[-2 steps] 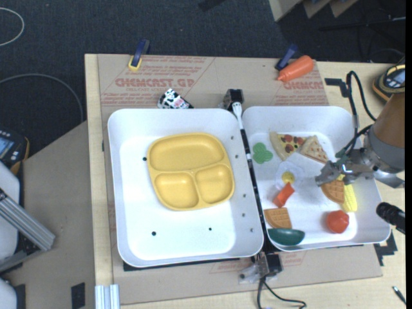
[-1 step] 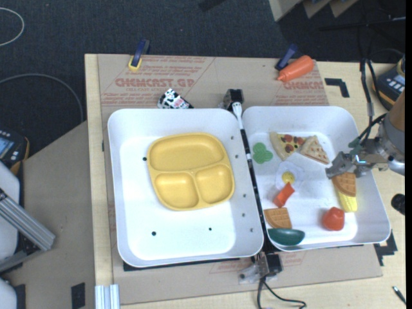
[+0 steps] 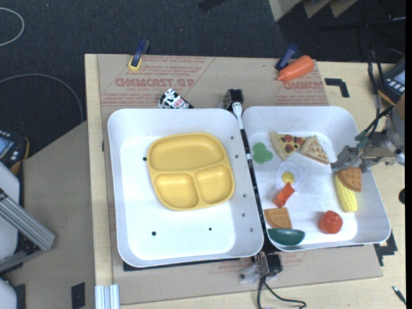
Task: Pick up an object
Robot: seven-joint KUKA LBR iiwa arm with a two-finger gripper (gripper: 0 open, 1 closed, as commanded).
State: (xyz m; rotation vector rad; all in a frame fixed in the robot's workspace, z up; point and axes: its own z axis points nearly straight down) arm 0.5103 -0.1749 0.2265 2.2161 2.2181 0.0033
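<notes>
An orange waffle-textured piece (image 3: 351,178) is lying at the right bin's (image 3: 322,111) far right side, just above a yellow corn cob (image 3: 346,196), and the gripper (image 3: 346,165) is hanging right over it, seemingly touching its top edge. Whether the piece is sitting between the fingers cannot be told. Reaching from the right, the arm is probably choosing this nearest toy. A tomato (image 3: 331,221), pizza slices (image 3: 300,145), a carrot piece (image 3: 283,194) and a green bowl (image 3: 286,237) are lying farther left. A yellow divided tray (image 3: 189,170) is occupying the left bin (image 3: 129,192).
</notes>
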